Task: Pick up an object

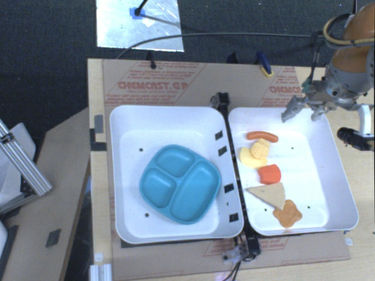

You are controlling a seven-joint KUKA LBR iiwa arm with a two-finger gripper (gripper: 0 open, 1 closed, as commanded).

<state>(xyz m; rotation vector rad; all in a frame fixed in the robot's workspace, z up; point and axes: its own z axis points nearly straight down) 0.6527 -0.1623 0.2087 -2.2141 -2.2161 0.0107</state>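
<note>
One hand hovers over right bin's far rim, fingers spread, nothing between them.

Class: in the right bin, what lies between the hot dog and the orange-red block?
In the camera view, the yellow corn piece on a pale yellow slice lies between the hot dog and the orange-red block.

Two white bins; one blue divided plate; five toy food pieces, all lying below-left of the tool.
</note>
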